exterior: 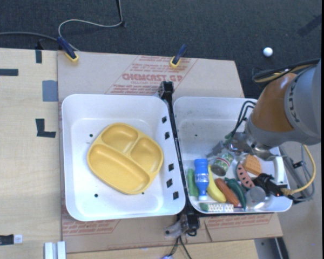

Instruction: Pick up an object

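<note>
Desk (pixel 21 161) holds two white bins side by side. Left bin (pixel 75 161), toward desk's left: big yellow plate (pixel 125 157) with three parts. Right bin (pixel 205 115): arm (pixel 283 112) reaches in from right edge. Jaws (pixel 232 144) low over pile at bin's front edge; can't tell if open or closed. Pile: blue bottle (pixel 201 176), small can (pixel 222 163), banana (pixel 216 192), carrot (pixel 228 192), all touching.

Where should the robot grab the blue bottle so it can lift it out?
Probably around the middle of the blue bottle, coming straight down from above. It lies flat, its length running towards the bin's near edge, so the narrow way across suits the pincer. A green vegetable lies close beside it, so there is little room.
</note>
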Tool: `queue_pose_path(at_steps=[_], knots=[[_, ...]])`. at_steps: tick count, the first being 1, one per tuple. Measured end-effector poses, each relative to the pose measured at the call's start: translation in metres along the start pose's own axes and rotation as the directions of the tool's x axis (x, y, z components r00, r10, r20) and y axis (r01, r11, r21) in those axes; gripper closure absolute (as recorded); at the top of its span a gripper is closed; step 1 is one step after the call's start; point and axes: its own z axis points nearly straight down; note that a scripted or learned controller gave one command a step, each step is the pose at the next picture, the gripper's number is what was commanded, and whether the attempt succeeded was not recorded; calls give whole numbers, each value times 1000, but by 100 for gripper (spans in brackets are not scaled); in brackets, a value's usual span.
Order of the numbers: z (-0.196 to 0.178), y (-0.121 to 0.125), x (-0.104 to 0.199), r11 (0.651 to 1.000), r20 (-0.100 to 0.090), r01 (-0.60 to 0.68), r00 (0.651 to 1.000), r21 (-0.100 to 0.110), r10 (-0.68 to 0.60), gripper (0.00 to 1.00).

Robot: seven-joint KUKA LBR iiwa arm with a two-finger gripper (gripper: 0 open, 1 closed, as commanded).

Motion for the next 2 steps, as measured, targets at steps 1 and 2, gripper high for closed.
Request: queue_pose_path(at_steps=[1,2], knots=[[-10,1,-1,1000,2,0,1000,-4,0,100],[-10,1,-1,1000,2,0,1000,-4,0,0]])
